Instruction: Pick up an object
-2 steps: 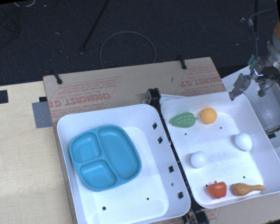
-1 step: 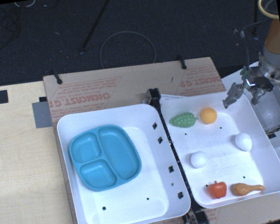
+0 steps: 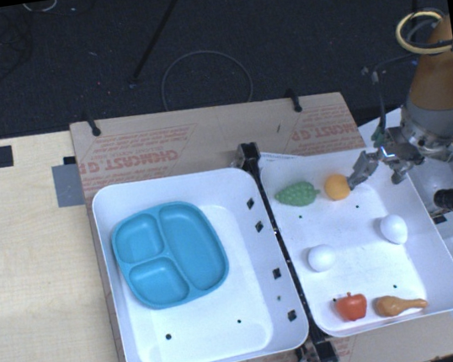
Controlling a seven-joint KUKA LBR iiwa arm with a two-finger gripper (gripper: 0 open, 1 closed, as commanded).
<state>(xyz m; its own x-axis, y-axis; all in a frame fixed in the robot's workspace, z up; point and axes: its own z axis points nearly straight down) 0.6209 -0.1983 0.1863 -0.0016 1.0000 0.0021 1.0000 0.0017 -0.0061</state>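
A red tomato-like toy (image 3: 351, 307) and a tan drumstick-shaped piece (image 3: 399, 305) were noted at the near edge of the right bin (image 3: 445, 269). Two white eggs (image 3: 321, 258) (image 3: 394, 229) lay mid-bin; a green leafy item (image 3: 297, 194) and an orange ball (image 3: 337, 187) sat at the far side. The gripper (image 3: 377, 165) was seen just right of the ball, fingers spread, nothing between them. A blue divided plate (image 3: 170, 253) was recorded in the left bin (image 3: 193, 343). Cardboard (image 3: 202, 137) underlay both bins on a pale wooden bench (image 3: 31, 292); dark floor with cables (image 3: 191, 62) lay behind.
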